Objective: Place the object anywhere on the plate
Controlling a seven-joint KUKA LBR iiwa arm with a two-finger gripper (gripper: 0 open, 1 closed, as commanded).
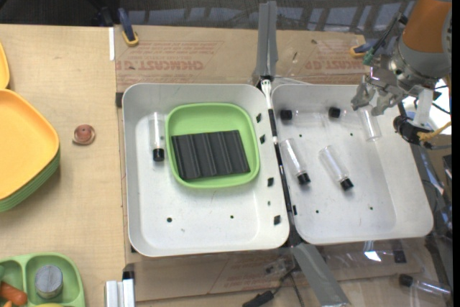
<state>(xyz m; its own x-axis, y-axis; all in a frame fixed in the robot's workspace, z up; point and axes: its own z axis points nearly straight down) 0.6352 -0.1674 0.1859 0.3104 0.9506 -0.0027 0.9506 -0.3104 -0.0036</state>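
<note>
A green plate (213, 111) sits in the left bin (208, 226) with a dark ridged block (213, 153) lying on it. A clear tube with a black cap (157, 136) rests just left of the plate. In the right bin (359, 216) lie two more capped clear tubes (295, 160) (336, 167) and two small black caps (286, 113) (334, 112). My gripper (374, 98) hangs over the right bin's far right corner. Another clear tube (370, 126) is directly below it; whether it is gripped or lying on the bin floor is unclear.
A stack of yellow plates (21, 147) and a small reddish knob (85, 133) are on the wooden bench to the left. A green divided tray (36, 280) sits at the bottom left. A metal divider (267, 39) rises between the bins at the back.
</note>
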